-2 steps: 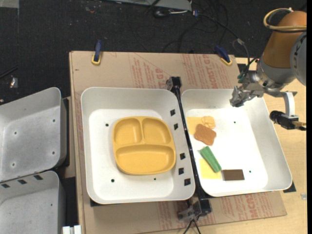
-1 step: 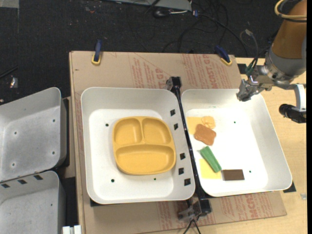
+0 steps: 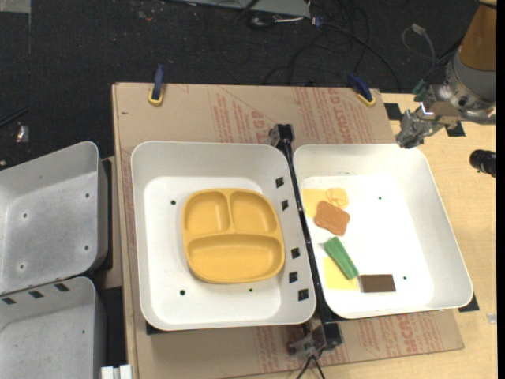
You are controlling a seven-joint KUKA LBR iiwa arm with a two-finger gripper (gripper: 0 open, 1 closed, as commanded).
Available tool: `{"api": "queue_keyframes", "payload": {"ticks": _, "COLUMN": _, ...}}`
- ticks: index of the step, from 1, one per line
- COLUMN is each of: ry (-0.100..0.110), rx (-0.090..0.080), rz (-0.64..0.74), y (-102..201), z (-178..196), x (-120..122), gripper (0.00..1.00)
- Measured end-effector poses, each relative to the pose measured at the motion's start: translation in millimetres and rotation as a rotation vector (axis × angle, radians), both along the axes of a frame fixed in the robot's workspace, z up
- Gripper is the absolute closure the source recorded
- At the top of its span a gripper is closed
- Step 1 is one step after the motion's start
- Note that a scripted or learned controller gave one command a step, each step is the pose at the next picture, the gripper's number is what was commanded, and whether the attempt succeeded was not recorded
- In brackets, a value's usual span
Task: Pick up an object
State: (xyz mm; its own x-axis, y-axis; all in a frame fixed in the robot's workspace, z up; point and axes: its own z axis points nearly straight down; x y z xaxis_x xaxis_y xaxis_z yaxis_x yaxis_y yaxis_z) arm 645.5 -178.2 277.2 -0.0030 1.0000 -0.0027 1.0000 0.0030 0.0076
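Gripper [image 3: 410, 133] parked over the right bin's [image 3: 410, 172] far-right corner.
Can't tell if it's gripping; green block [image 3: 342, 257] lies in that bin.

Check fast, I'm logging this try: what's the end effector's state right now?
End effector: above the right bin's far corner, nothing seen in it; open or closed cannot be told.

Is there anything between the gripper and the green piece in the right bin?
Nothing visible. The gripper hangs above the right bin's far corner, and bare white floor lies between it and the green piece.
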Motion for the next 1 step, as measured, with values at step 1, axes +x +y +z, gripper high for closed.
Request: {"api": "queue_keyframes", "payload": {"ticks": 1, "ry": 0.008, "rx": 0.004, "rz": 0.004, "y": 52.8, "z": -16.8, "x": 2.8, "gripper": 1.00}}
